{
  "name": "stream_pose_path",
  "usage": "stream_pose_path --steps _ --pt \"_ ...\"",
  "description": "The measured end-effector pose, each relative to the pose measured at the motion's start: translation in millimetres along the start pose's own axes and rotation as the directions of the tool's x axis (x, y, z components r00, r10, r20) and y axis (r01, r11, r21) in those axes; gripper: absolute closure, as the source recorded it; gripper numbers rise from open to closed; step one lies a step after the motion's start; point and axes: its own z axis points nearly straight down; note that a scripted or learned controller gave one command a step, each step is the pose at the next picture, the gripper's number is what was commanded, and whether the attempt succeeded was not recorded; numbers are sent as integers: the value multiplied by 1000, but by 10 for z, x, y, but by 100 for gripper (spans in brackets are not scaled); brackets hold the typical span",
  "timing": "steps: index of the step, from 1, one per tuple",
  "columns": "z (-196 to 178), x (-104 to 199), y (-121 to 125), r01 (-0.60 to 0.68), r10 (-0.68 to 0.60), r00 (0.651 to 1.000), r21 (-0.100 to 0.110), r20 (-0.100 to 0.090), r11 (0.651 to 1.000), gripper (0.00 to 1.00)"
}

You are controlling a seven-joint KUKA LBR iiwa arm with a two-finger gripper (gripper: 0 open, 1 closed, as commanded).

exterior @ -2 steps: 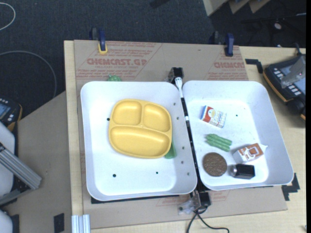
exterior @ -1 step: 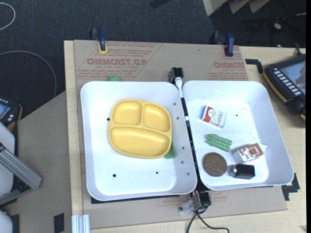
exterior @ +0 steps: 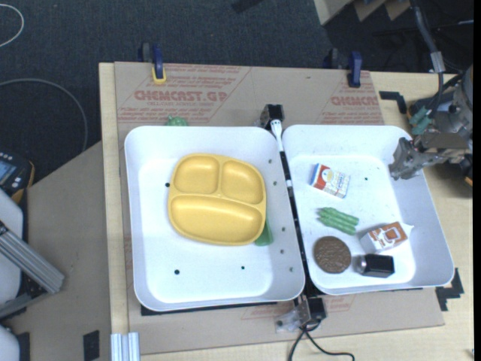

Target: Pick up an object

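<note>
The right bin (exterior: 421, 224) holds a small white, red and blue carton (exterior: 330, 180), a green bean pod (exterior: 337, 219), a round brown cookie (exterior: 331, 253), a black block (exterior: 374, 265) and a brown and white packet (exterior: 387, 236). My gripper (exterior: 403, 164) hangs over the bin's upper right part, above bare floor, a hand's width right of the carton. Nothing shows between its fingers. The left bin (exterior: 150, 224) holds a yellow divided plate (exterior: 217, 198) with a green item (exterior: 263, 236) peeking out under its lower right edge.
Both bins rest on a cardboard sheet (exterior: 218, 92) held by blue clamps (exterior: 157, 60) at the back edge. A black bracket (exterior: 272, 116) sits between the bins at the top. Cables and grey gear lie to the left of the bench.
</note>
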Motion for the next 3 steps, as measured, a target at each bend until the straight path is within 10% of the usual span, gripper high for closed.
stream_pose_path --steps 2,3 --pt "1105 1369 20 0 0 1000 -1 2 1000 100" --pt "17 1416 35 -5 5 1000 -23 0 1000 100"
